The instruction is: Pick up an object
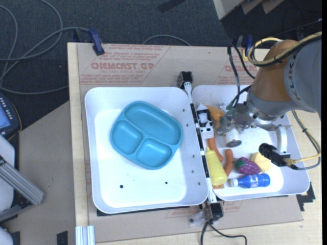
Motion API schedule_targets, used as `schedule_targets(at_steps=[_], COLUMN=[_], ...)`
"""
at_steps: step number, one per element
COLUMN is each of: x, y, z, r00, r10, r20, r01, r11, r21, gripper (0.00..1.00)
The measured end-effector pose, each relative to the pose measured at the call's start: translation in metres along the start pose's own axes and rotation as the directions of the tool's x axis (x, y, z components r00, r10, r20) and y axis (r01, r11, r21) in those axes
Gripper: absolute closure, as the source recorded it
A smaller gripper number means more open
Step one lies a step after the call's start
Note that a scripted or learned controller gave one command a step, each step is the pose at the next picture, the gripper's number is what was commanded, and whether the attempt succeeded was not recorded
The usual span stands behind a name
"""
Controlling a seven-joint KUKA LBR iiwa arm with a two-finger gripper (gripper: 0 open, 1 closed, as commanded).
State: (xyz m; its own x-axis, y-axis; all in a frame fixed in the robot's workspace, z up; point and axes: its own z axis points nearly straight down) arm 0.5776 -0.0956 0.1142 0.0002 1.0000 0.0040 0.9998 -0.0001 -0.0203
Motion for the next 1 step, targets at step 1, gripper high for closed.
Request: schedule_targets(at_steps=[1], x=[0.0775], y=[0.0232], z=[-0.0754], r00=[1.0], r10=[-0.009], r20=[0.002], r01=[0.009], r11=[1.0], r21=[-0.029], gripper=[1.0])
